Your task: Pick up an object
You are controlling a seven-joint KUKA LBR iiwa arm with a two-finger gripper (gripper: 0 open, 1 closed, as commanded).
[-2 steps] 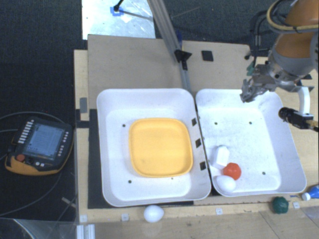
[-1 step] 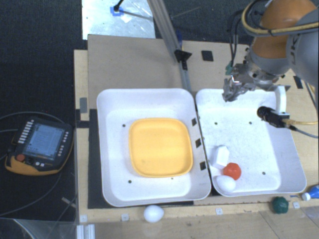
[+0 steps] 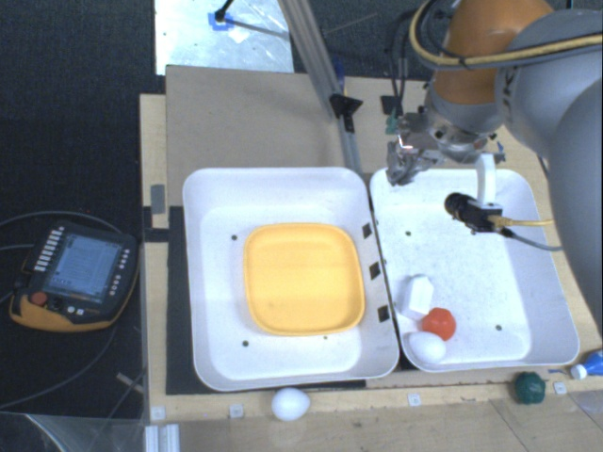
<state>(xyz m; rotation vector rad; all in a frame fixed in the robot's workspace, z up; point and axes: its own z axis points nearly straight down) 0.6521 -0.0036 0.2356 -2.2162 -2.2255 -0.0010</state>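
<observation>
Toward the upper right of the frame, the gripper (image 3: 403,169) is seen poised over the far left corner of the right bin (image 3: 528,252), hanging from the grey arm (image 3: 556,73) with its orange band. Nothing is seen between the fingers, and whether they stand apart or together cannot be told, since they appear small and dark against the bin rim.

Candidate objects are gathered at the lower left of the right bin: a white block (image 3: 415,294), an orange-red ball (image 3: 438,324) just beside it, and a white egg-shaped piece (image 3: 427,347) touching or nearly touching the ball. A yellow plate (image 3: 303,277) is laid flat in the left bin (image 3: 212,252). Outside the bins, a second white egg (image 3: 290,403) and a dark green ball (image 3: 529,387) are seen on the bench near the lower edge.

The step in hand is judged to be the approach; no object has been reached. A shift toward the lower part of the frame, over the cluster, is called for next, then a descent. Since the three pieces are crowded, a clean closure on one alone may be difficult.
</observation>
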